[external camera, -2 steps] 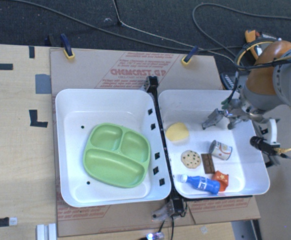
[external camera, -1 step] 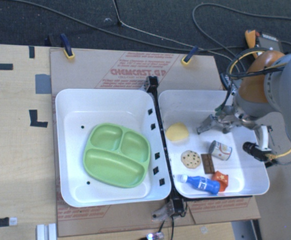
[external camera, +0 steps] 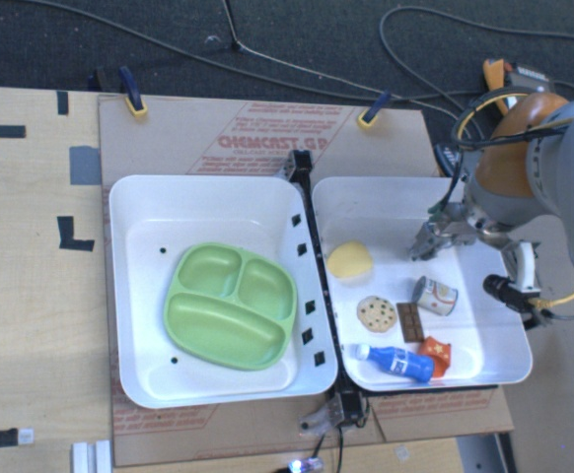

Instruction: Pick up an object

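Gripper (external camera: 427,247) over upper part of right bin (external camera: 386,200), nothing between fingers; spread looks narrow, view poor. Nearest object: small can (external camera: 435,296), below gripper, lying on side. Yellow lump (external camera: 349,261) left of gripper, farther off.

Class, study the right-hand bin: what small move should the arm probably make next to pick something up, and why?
Probably shift the gripper toward the small can and descend. The gripper sits over bare floor of the right bin with nothing between its fingers, and the can lies closest, just below it in the view.
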Robot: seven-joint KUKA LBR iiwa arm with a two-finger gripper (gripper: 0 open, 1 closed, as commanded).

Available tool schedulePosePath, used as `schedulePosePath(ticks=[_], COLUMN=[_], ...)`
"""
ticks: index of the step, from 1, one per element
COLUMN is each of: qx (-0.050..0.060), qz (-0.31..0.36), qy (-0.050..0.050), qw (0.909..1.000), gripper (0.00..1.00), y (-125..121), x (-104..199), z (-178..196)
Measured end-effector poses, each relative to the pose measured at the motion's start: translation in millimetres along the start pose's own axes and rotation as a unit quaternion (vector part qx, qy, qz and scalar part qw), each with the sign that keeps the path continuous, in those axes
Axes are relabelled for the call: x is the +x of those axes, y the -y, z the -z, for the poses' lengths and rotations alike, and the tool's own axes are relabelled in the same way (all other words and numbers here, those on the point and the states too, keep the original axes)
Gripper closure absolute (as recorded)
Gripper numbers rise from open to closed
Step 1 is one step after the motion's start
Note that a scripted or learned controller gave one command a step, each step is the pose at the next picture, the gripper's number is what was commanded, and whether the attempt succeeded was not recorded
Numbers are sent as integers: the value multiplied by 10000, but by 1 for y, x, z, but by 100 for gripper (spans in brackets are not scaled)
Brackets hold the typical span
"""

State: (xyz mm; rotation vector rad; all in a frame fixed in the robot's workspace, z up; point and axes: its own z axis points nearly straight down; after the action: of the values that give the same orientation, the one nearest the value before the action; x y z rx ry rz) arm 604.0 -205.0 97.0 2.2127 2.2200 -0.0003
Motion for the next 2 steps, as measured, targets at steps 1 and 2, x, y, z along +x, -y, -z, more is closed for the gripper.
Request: schedulePosePath(ticks=[1,2], qx=[14,14], qz=[-16,-8], qy=[-22,-21], qw=[10000,10000], gripper=[100,100], y=[8,6], x=[-2,1], z=[48,90])
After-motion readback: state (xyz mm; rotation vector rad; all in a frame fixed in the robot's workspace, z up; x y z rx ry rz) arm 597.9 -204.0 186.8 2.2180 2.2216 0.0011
